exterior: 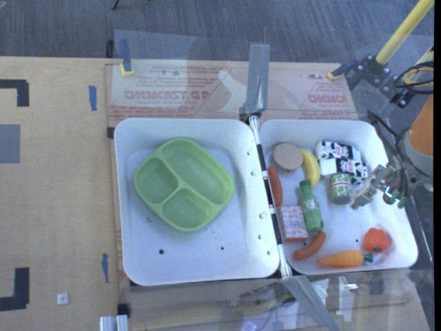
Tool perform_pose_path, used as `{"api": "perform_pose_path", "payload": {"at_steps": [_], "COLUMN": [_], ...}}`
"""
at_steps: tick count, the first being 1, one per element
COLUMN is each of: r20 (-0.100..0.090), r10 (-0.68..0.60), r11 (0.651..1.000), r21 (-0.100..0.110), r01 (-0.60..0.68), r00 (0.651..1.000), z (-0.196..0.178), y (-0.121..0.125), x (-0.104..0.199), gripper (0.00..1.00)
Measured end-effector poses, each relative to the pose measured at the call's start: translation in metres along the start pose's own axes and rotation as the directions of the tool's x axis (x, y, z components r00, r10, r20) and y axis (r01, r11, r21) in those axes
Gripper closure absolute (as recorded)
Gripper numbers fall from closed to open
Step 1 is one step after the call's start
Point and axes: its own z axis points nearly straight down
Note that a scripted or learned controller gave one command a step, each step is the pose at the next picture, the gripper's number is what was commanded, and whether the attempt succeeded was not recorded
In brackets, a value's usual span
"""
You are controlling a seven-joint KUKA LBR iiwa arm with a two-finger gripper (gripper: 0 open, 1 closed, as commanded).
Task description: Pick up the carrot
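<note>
Two shallow white bins are seated side by side on the bench (55,185). The left bin (138,254) is occupied by a green divided plate (183,183) with three compartments, positioned in the upper half of that bin. The right bin (400,254) is loaded with several small items. The arm (422,140) is seen at the right edge, with its orange band partly visible, and the gripper (365,195) is located over the right side of the right bin, just beside the green can; whether it is released or clenched cannot be told, and nothing is seen grasped by it. A black-and-white patterned carton (340,158) is placed near the upper wall. A green bottle (310,207) is lying along the bin's middle, with a yellow banana (311,167) above it and a round brown disc (287,157) beside the banana. A red sausage (275,185) is laid along the left wall, and a small red-and-white packet (293,223) is found below it. A second sausage (309,245) is set near the lower edge. The carrot (340,258) is lying flat along the lower wall of the right bin, between that sausage and an orange pepper (376,240), well apart from the gripper. A small green can (340,187) is standing below the carton.
</note>
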Motion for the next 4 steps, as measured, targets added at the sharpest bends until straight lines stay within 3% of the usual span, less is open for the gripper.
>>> {"api": "perform_pose_path", "payload": {"at_steps": [1,2,3,4], "r20": [-0.001,0.007,0.024,0.015], "r10": [0.001,-0.108,-0.559,-0.557], "r11": [1.0,0.994,0.829,0.831], "r21": [0.0,-0.004,0.001,-0.002], "r01": [-0.001,0.108,0.559,0.557], "r00": [1.0,0.994,0.829,0.831], "z": [0.0,0.095,0.101,0.094], "y": [0.0,-0.047,-0.056,-0.057], "x": [0.0,-0.006,-0.017,-0.015], "gripper": [0.0,0.0,0.0,1.0]}}
